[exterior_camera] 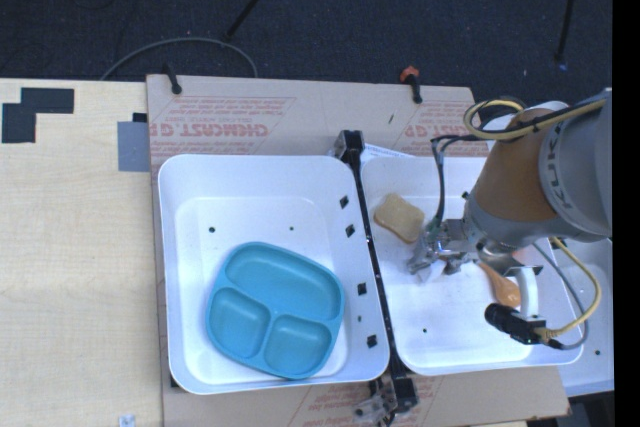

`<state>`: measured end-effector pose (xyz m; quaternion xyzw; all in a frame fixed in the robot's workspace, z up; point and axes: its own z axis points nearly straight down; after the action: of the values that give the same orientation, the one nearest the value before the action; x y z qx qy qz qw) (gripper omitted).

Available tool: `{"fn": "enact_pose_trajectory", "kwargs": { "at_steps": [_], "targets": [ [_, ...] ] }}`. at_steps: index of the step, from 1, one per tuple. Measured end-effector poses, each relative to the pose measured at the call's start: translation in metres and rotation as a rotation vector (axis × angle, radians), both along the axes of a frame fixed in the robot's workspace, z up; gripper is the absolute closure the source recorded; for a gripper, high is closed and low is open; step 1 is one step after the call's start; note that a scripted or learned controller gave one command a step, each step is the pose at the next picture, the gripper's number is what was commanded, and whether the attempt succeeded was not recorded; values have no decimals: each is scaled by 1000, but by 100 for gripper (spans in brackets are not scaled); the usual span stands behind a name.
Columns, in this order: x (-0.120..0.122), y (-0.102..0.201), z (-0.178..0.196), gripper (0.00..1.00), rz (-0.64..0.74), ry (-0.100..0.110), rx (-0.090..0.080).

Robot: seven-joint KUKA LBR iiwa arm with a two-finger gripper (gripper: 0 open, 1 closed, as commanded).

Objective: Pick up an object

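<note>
Two white bins sit side by side on the surface, and from where I stand nothing has been lifted out of either yet. The left bin [185, 215] holds a blue divided plate [275, 310], three compartments, lying flat toward the near right of that bin and touching nothing else. The right bin [450, 355] holds a tan, sponge-like block [398, 216] up near its far left corner, just beside the divider between the bins. An orange piece [505, 289] shows farther right in that bin, partly tucked under the arm's cabling, so I can't say what it is.

The arm [540, 180] reaches in over the right bin, and the gripper [437, 258] is low over the bin floor, just right of and a little nearer than the tan block. Its jaws look slightly parted, with bare white floor showing around the tips and nothing between them. Whether the tips touch the floor I cannot tell from this angle.

So the pick is, as I judge it, still all to do: the gripper is down among the things but has closed on none of them. The tan block is the nearest candidate, sitting free beside the tips rather than between them. A grasp there would need the jaws shifted toward the far left before closing.
</note>
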<state>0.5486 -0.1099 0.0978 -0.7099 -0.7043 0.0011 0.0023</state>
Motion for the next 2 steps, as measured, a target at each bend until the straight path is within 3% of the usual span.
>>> {"fn": "enact_pose_trajectory", "kwargs": {
  "at_steps": [2],
  "targets": [
    [9, 1, 103, 100, 9, -6, -2]
  ]
}}
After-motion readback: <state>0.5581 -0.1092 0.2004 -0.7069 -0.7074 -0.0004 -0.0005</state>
